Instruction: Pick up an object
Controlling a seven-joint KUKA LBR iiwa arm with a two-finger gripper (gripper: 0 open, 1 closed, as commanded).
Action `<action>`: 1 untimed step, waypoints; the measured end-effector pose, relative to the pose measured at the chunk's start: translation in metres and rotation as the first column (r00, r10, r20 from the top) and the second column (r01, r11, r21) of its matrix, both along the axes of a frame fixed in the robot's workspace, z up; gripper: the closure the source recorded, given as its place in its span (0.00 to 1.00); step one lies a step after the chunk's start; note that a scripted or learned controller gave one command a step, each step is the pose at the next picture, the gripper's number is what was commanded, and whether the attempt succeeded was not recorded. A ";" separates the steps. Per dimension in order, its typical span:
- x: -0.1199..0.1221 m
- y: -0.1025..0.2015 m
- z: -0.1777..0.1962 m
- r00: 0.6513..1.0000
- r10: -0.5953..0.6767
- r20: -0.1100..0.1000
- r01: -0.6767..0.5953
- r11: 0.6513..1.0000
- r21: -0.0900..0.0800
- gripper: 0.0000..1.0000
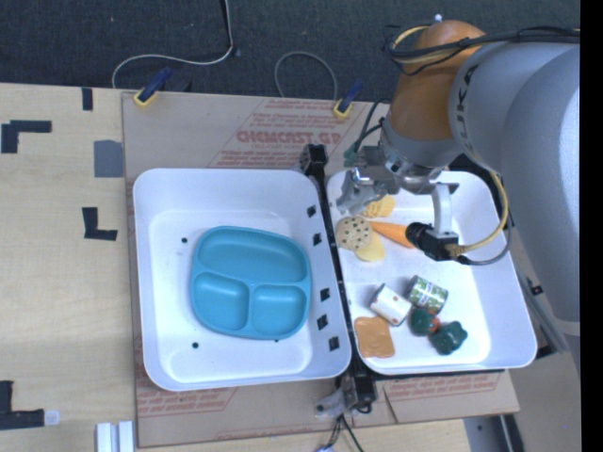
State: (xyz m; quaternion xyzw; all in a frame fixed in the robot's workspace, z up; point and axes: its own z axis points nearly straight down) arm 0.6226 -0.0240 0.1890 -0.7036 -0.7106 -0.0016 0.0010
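camera view | gripper (363,194) over speckled cookie (353,233) — smooth orange carrot (392,234) beside

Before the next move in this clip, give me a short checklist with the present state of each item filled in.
1. End effector is over the right bin, where the objects lie: ok; it hangs at the bin's upper left.
2. A target sits near it: ok; the spotted cracker, the yellow piece and the carrot lie just below it.
3. Something is held: cannot tell; the arm hides the tip.
4. Targets are well apart: not ok; those three crowd together, as do the white block and the can.
5. Left bin holds the blue tray, away from the arm: ok.
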 end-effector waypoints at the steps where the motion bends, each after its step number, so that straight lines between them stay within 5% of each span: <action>1: 0.001 -0.007 -0.005 1.000 -0.008 -0.003 0.008 1.000 -0.003 0.00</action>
